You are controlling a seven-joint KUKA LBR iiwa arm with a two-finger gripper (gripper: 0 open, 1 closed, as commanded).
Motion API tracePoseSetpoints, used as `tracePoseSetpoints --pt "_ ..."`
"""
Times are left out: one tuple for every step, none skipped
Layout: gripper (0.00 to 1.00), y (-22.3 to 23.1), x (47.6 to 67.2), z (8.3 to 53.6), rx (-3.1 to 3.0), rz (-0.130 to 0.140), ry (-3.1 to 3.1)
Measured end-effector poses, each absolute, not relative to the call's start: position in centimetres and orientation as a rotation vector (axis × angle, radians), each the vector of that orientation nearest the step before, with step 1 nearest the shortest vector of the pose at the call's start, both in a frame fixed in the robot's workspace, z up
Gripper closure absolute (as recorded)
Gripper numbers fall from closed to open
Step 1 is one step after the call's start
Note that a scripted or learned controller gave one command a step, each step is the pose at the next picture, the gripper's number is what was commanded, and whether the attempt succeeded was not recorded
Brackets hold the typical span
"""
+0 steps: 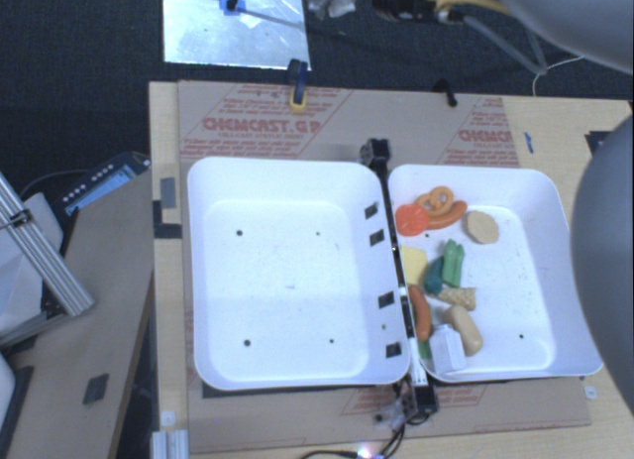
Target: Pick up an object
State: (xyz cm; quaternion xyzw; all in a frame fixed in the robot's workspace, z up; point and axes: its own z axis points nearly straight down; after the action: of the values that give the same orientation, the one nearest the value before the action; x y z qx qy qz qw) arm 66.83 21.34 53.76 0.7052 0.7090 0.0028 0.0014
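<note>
We note bench (168, 348) carrying printed cardboard sheet (258, 120). On sheet: left bin (213, 189), with right bin (540, 189) touching its right side. Yellow-and-blue clamp (297, 85) sits beyond left bin, at sheet's far edge.

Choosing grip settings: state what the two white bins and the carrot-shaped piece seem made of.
Left bin and right bin: probably thin moulded plastic, going by the rounded corners, raised rims and smooth, faintly glossy white surface. Carrot-shaped piece: likely toy plastic or rubber, uniformly orange and smooth; too small to settle which.

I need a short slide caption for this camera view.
Two white bins side by side; small toy foods cluster in the right bin.
</note>
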Motion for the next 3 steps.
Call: tracePoseSetpoints --pt "1.00 21.5 66.8 42.5 2.224 -0.012 2.224" --pt "1.00 20.0 66.8 54.3 2.215 0.019 2.217" --pt "1.00 21.8 62.5 38.2 2.221 -0.022 2.234"
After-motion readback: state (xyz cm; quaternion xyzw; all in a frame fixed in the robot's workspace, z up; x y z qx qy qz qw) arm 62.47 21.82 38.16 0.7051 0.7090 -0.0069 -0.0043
